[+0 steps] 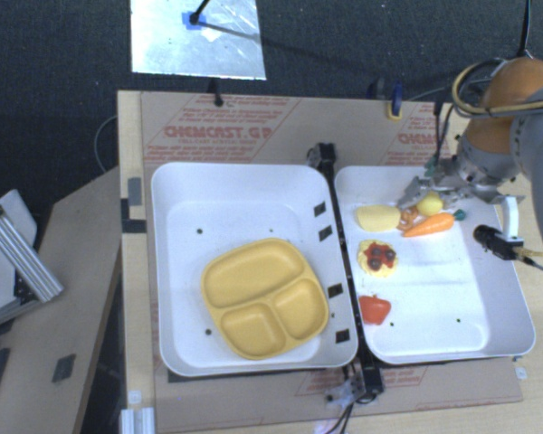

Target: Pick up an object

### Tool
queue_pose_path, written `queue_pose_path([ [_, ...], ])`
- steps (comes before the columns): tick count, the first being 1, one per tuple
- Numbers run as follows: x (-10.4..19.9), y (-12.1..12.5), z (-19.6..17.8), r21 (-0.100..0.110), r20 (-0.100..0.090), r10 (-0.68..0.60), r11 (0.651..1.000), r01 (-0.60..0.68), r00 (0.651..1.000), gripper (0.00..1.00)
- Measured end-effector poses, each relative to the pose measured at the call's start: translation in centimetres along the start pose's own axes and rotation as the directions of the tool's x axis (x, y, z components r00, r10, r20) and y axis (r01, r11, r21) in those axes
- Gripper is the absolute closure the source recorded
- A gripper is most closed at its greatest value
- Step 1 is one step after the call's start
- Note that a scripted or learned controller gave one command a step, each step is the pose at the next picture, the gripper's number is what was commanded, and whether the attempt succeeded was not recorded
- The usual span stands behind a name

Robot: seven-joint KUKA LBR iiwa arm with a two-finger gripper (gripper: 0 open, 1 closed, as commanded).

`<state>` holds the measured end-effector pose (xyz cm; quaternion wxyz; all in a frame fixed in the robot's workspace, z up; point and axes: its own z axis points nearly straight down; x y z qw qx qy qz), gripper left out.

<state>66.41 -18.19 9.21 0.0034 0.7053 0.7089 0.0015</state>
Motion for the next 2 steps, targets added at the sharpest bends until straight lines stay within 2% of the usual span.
queue_pose_path([
  [1,0.0,0.1,-1.3,-0.003,0.0,-0.003,1.0,0.003,1.0,1.0],
  [2,0.2,0.3,-7.9,-0.001,-0.001,-0.001,1.0,0.001,1.0,1.0],
])
